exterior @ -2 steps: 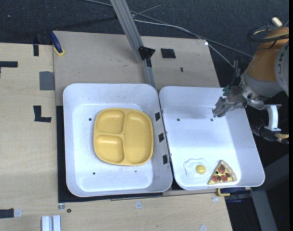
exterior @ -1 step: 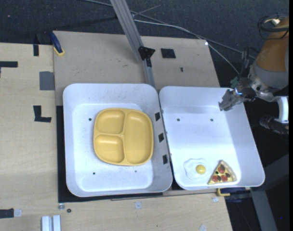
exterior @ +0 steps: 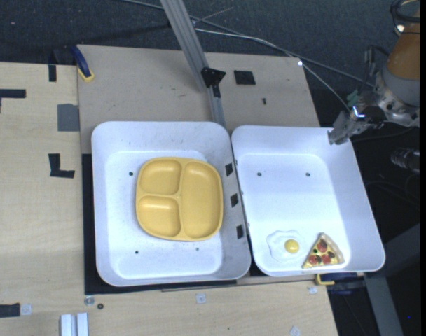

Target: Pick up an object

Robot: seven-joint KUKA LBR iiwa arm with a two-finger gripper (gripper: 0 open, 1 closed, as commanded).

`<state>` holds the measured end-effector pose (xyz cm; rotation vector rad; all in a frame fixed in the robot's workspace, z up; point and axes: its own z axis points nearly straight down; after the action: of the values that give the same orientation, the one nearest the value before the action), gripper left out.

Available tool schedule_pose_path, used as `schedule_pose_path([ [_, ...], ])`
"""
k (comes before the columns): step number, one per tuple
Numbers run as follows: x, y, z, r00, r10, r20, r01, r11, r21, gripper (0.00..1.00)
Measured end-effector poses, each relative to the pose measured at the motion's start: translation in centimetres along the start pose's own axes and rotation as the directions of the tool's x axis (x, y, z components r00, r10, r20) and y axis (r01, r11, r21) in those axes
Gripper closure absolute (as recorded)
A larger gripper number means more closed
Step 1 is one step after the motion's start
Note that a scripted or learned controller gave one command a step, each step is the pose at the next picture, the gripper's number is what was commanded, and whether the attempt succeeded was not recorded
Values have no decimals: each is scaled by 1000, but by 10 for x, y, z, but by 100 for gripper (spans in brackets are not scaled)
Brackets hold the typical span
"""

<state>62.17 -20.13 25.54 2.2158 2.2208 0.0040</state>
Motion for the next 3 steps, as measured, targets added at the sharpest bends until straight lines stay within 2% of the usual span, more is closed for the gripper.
schedule_pose_path([
  [1, 45, 1, 0, 1000, -3, -2, 3, 1000, 5, 100],
  [3, 143, -14, 25, 1000, -3, -2, 3, 1000, 9, 100],
])
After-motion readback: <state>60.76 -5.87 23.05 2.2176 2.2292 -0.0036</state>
